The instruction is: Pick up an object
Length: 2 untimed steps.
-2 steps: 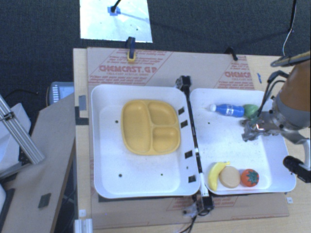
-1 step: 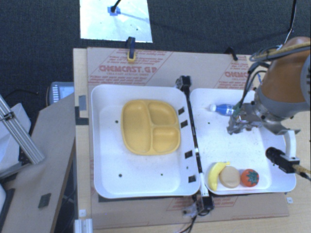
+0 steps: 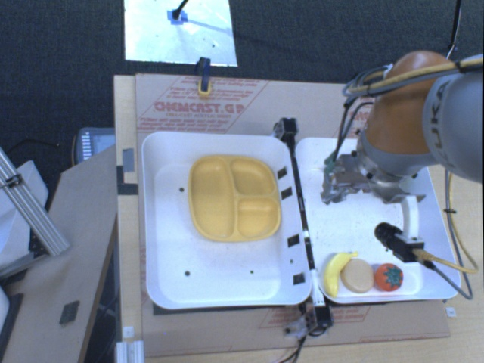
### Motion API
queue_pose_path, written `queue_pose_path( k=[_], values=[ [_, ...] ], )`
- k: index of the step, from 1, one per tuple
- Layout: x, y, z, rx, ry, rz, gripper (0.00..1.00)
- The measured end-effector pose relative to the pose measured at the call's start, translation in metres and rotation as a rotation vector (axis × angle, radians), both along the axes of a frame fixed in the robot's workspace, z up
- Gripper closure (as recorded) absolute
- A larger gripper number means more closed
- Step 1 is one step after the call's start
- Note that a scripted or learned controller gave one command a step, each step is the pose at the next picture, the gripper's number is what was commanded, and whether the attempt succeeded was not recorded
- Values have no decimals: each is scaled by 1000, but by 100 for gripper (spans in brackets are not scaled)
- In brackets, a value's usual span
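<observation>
Surface [image 3: 128, 278]: cardboard-topped, carrying two shallow white bins side by side.

Arm [image 3: 423, 112]: grey with an orange band, reaching in from the right edge and covering the far right part of the right bin.

Left bin [image 3: 162, 278]: holds one yellow divided tray [image 3: 233, 197], three compartments, lying flat near the bin's middle, well apart from everything else.

Right bin [image 3: 340, 225]: holds the small objects, all grouped along its near edge.

Pincer [image 3: 335, 191]: hangs over the far left part of the right bin, pointing down; whether its tips are apart or together cannot be told. Nothing shows between them. It is well apart from the objects.

Black cylindrical fitting [image 3: 395, 240]: on the arm's side, above the right bin, just beyond the objects.

Banana [image 3: 335, 272]: yellow, curved, near the left corner of the right bin's near edge.

Tan round piece [image 3: 357, 276]: touching the banana's right side.

Red fruit [image 3: 389, 276]: green-topped, just beside the tan piece, rightmost.
</observation>
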State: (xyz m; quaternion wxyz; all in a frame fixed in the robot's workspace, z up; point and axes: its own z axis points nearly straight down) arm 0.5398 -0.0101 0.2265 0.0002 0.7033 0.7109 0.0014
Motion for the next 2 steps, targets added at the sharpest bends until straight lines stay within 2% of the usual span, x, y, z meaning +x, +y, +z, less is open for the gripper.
queue_pose_path(
  k=[1, 2],
  values=[
    [8, 49, -8, 0, 2, -1, 100],
    [31, 102, 4, 1, -2, 0, 100]
  ],
)
